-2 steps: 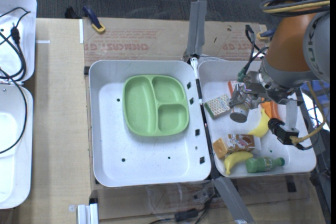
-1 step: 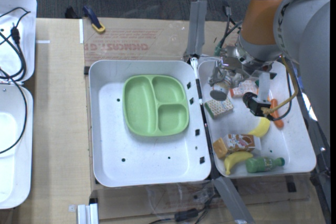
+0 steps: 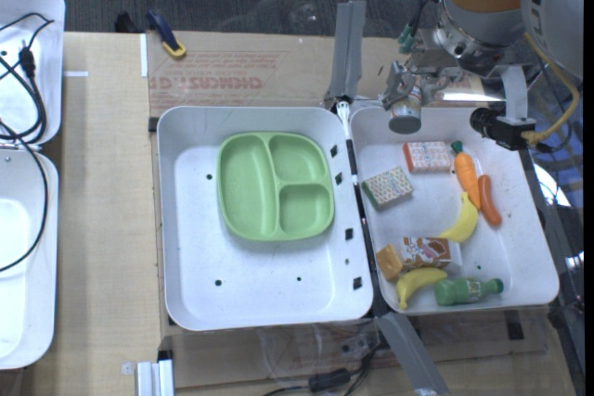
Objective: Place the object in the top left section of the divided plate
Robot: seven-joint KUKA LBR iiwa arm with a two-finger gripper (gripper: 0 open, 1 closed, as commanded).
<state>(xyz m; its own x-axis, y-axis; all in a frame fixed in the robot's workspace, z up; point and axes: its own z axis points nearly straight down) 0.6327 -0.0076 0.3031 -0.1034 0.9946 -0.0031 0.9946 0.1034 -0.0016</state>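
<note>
In the left bin (image 3: pixel 186 227) the green divided plate (image 3: pixel 276 185) lies flat, all its sections bare. The right bin (image 3: pixel 529 227) holds small boxes, a carrot (image 3: pixel 467 172), two bananas and a green bottle (image 3: pixel 467 291). My claw (image 3: pixel 405 111) hangs over that bin's top left corner; I cannot tell its opening

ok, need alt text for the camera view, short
A green divided plate lies with nothing in its sections in the left white bin, while the arm's gripper hangs over the far edge of the right bin. That bin holds toy food: a carrot, bananas, small boxes and a green bottle.
</note>
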